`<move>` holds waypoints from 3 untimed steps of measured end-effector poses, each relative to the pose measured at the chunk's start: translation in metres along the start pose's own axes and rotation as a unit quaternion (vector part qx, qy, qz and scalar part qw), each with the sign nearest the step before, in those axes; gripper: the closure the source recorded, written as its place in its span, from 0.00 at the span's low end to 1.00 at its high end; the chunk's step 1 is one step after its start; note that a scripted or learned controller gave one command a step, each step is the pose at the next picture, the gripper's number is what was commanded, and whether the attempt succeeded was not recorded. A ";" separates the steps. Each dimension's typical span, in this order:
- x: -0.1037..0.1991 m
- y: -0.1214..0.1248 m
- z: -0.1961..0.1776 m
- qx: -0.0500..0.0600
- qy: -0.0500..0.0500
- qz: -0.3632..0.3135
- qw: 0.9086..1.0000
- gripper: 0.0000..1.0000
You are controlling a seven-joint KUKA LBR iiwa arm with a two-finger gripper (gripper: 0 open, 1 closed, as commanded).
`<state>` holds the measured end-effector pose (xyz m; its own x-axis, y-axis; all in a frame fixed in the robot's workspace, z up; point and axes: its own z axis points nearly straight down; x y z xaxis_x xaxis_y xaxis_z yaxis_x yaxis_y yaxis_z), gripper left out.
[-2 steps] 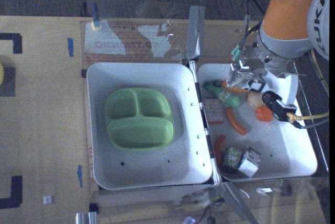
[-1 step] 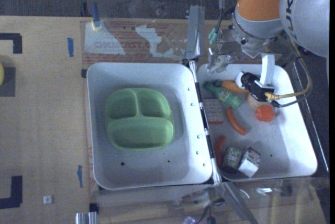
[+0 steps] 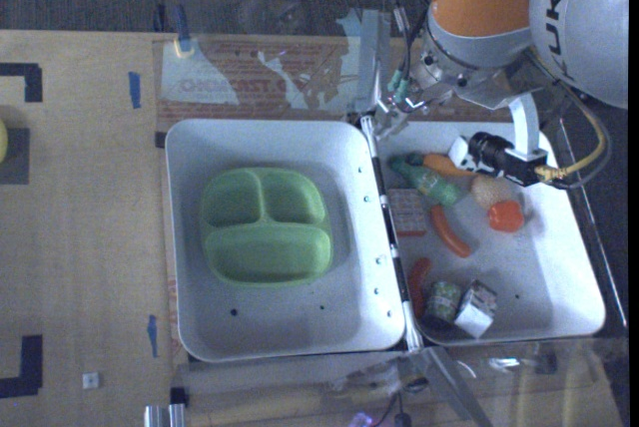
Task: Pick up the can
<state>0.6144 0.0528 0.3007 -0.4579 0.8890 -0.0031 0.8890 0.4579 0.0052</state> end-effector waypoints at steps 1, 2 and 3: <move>0.044 0.034 -0.015 0.000 0.000 -0.014 1.000 1.00; 0.113 0.056 0.028 0.002 0.002 -0.015 1.000 1.00; 0.118 0.120 -0.016 0.000 0.001 -0.015 1.000 1.00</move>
<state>0.6668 0.2131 0.3169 -0.4852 0.8744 -0.0017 0.8744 0.4852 0.0042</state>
